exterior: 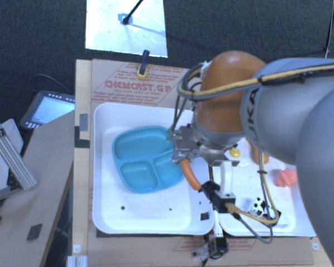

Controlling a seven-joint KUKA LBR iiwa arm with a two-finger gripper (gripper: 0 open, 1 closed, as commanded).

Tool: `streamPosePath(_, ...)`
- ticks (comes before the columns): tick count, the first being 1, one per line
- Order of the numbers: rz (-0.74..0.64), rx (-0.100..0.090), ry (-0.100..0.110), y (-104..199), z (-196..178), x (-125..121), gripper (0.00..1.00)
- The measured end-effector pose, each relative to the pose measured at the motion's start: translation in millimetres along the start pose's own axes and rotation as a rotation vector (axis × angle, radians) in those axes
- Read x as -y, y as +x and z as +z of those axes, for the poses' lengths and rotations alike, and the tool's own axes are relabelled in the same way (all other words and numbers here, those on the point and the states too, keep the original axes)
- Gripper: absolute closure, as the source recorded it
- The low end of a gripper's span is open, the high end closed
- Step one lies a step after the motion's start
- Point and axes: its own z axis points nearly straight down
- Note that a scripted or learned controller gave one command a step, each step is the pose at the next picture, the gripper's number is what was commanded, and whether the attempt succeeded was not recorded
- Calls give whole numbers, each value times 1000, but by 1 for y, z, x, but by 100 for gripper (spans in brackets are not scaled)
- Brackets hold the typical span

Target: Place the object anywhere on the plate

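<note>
1. the blue plate (133, 152), with its three compartments, lies in the left bin (151, 220), towards that bin's far right part. nothing rests on any of the plate's compartments as far as the view shows.
2. the tool (180, 155) hangs low over the plate's right rim, under the arm's orange band. the wrist covers it from above, so i cannot tell whether it is spread or pressed together.
3. the likely object is the orange carrot-shaped piece (190, 176). its upper end sits right at the tool and its length slants down and to the right, along the plate's right edge and out over the white floor of the left bin. whether it is pinched by the tool, leaning on the rim, or lying loose in the bin cannot be read from this slant.
4. my judgement: the task is late but not finished. the piece has been brought to the plate's border, yet most of it seems to sit beside the plate, not on it.
5. what is left, as i judge it: get the piece over a blue compartment, set it down and let it rest there on its own.
6. the right bin (296, 223) holds other items well apart from the plate: a pink lump (286, 177), a small yellow thing (234, 153) and a small black-and-white piece (258, 206).
</note>
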Motion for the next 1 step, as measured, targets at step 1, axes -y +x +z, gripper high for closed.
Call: streamPosePath(1,6,1,-1,-2,0,-1,0)
